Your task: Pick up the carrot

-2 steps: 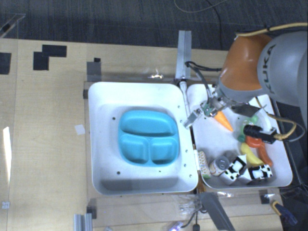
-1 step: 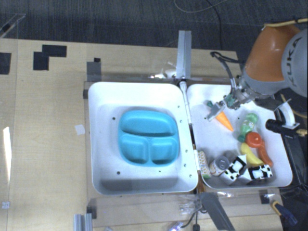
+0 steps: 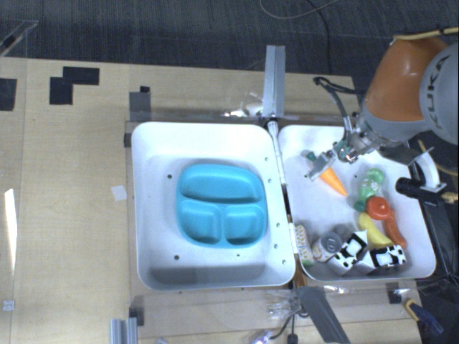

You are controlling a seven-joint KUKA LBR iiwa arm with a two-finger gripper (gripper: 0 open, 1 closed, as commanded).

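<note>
**Gripper poised at the carrot's upper end**

While the gripper (image 3: 320, 162) hangs low in the upper left part of the right bin (image 3: 301, 143), the carrot (image 3: 333, 181) lies flat on the bin floor just below and right of it, its orange cone pointing toward the lower right of the frame. One metal finger reaches down-left beside the carrot's thick end; whether the fingers stand apart or together cannot be told from this slant, and nothing shows clearly between them.

To grasp well, the fingers should likely straddle the thick end across its width, not along its length, and settle fully before closing, since the taper could squirt out. A green item (image 3: 371, 183) and a red-orange toy (image 3: 378, 207) sit near the carrot's right, so approach from the open left side seems safer. The blue divided tray (image 3: 219, 212) in the left bin (image 3: 154, 213) is well apart.
</note>
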